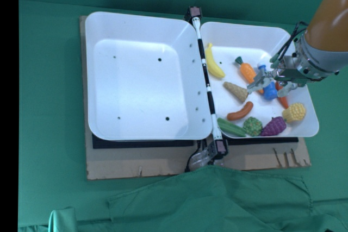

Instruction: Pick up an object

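Observation:
The right bin [228, 35] holds several toy foods. A small blue object [270, 91] lies near its right side, and my gripper [269, 86] hangs low right over it, open, with one finger on each side. I cannot tell whether the fingers touch it. An orange carrot [247, 71] lies just left of the gripper, and a red-orange piece [283, 100] shows under its right side. The arm's orange band [331, 8] and wrist cover part of the bin's right rim.
Also in the right bin are a banana [213, 62], a tan cone [235, 91], a sausage [240, 111], a cucumber [232, 127], a green bumpy piece [252, 126], purple grapes [273, 126] and corn [294, 112]. The left bin [141, 81] stands beside it.

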You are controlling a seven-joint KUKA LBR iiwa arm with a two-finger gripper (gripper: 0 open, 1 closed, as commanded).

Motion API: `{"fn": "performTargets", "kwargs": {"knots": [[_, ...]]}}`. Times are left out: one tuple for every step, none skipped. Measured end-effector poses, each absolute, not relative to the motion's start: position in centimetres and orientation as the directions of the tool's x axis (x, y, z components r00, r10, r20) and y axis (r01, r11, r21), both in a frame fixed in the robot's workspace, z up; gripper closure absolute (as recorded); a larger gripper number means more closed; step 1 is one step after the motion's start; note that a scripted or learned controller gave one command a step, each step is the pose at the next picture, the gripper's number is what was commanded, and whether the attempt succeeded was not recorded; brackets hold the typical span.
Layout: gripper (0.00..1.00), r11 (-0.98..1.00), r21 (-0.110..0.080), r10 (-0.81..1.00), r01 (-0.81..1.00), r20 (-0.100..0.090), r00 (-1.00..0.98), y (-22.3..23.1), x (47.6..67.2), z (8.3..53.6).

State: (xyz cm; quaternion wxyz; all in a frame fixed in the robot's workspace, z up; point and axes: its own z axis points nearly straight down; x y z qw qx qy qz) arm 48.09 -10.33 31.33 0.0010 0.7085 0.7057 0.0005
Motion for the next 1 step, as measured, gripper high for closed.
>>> {"fn": "performTargets", "kwargs": {"knots": [[1.0,-0.007,0.008,1.0,1.0,-0.002,0.007,-10.44,48.15,32.53]]}}
